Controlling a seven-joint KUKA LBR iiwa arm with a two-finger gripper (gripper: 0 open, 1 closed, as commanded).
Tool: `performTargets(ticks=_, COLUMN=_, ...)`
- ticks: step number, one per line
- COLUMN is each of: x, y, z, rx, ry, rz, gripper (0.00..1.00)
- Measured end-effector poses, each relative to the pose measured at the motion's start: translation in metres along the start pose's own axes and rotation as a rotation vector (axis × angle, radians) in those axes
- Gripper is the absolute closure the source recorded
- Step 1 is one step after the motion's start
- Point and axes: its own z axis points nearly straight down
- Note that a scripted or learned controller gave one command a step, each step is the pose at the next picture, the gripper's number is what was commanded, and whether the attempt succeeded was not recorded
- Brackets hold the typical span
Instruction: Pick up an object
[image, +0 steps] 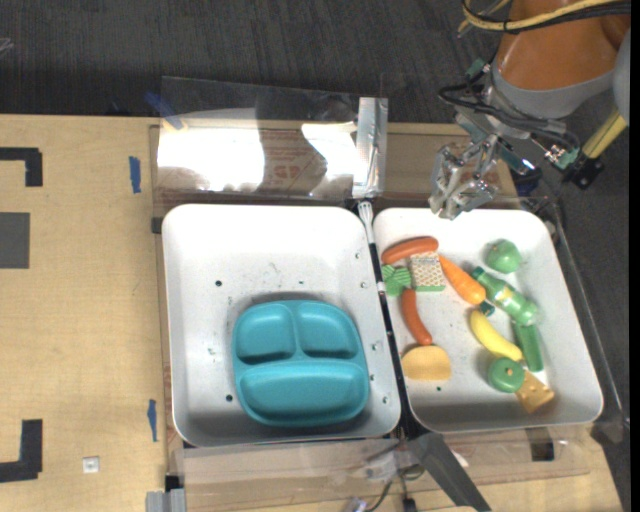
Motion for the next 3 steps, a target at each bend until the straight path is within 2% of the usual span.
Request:
performTargets(ticks=2, x=-0.002, y=0.002, z=-0.03, rx=0.0, ry=0.0, rz=-0.223, gripper=1.0)
performTargets(ticks=3, x=0.011, y=-0.012, z=-0.036, rx=-0.001, ry=0.001, rz=-0.339, gripper=1.0)
